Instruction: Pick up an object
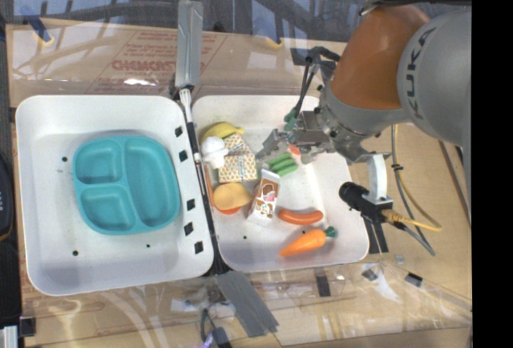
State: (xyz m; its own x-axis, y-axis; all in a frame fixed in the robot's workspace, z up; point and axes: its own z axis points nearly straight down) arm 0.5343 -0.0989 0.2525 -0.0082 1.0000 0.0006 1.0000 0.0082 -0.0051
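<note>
Camera view: arm's bulk hides the gripper [298, 147] wrist; whether the fingers are released or clenched, cannot tell. It sits over the right bin [341, 250], just above a green object [282, 164], partly covered. Carrot [306, 241] and sausage [300, 216] lie nearer front. Left bin [40, 178] holds a teal tray [126, 184]. Tabletop [96, 58]: taped cardboard.

arm: enters from right, wrist bent down | hand [282, 147]: low, fingers state unclear
</note>
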